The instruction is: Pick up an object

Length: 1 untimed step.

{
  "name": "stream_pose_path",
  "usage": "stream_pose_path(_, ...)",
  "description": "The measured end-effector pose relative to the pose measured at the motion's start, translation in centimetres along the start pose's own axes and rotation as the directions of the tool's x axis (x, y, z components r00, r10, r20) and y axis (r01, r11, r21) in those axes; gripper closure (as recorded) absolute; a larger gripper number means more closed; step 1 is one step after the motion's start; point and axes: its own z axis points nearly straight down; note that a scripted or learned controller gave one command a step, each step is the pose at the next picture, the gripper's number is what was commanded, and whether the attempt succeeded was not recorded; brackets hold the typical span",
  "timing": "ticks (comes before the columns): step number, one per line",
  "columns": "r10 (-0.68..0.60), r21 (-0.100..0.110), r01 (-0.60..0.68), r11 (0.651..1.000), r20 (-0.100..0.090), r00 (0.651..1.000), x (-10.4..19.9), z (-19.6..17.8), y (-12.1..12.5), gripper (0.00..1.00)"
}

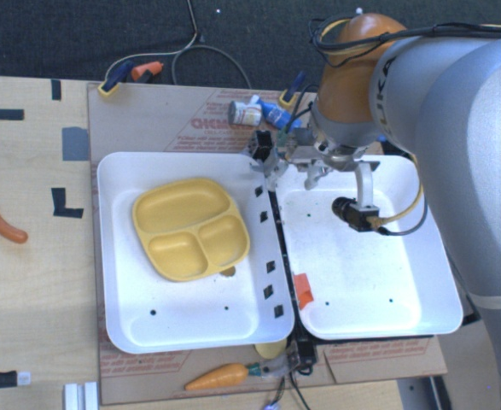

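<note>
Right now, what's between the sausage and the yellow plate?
In the camera view, a black L-shaped mark on the bench, then the left bin rim, lie between the sausage and the plate.

You can't identify the brown sliver (226,271) under the yellow divided plate (190,227). The left white bin (124,301) half-hides a pale yellow lump (270,348).
</note>
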Motion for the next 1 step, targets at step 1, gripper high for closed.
stream_pose_path(1, 0.010, 0.001, -0.010, 1.000, 0.004, 1.000, -6.36, 0.39, 3.42, 0.00)
